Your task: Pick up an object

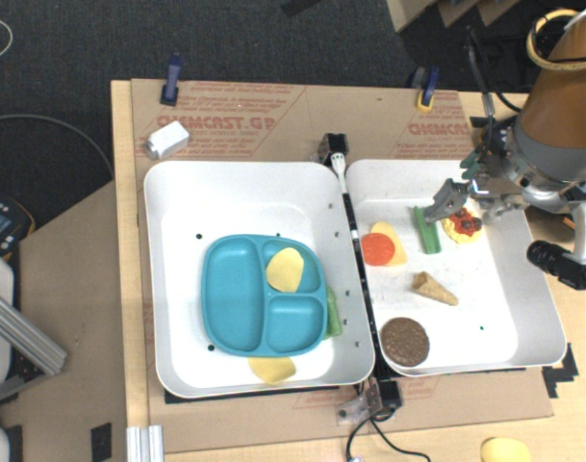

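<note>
Red-and-yellow toy point(463, 226) lay under the tool point(458, 203), jaws spread, ungrasped; next, descend and close.

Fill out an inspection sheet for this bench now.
Surface: cardboard-covered bench bearing left white bin and right white bin.
Job's things: right bin holds orange round piece, green stick, tan wedge, brown disc, red-yellow toy; left bin holds teal divided plate with yellow piece.
Clutter: white block on cardboard.
Grippers: gripper over right bin, near green stick.
Cables: black cable at front edge.
Surroundings: dark carpet.
</note>
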You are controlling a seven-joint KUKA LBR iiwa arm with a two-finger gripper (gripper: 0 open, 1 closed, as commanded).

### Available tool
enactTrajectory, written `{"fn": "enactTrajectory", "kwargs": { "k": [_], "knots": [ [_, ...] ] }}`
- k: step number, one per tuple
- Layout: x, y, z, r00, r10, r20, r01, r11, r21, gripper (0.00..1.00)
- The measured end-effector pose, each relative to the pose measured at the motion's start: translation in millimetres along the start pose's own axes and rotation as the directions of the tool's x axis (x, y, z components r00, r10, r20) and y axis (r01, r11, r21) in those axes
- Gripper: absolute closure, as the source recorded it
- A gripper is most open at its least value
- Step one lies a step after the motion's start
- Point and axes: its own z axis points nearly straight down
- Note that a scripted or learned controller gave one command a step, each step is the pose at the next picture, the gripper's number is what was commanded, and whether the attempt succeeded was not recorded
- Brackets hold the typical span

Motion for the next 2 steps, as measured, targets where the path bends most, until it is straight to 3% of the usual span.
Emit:
{"fn": "enactTrajectory", "kwargs": {
  "k": [1, 2],
  "knots": [
    [0.0, 0.7, -10.9, 1.0, -0.001, 0.001, 0.001, 1.0, -0.003, 1.0],
    [98.0, -76.6, 7.8, 1.0, -0.008, -0.004, 0.008, 1.0, 0.01, 1.0]
  ]
}}
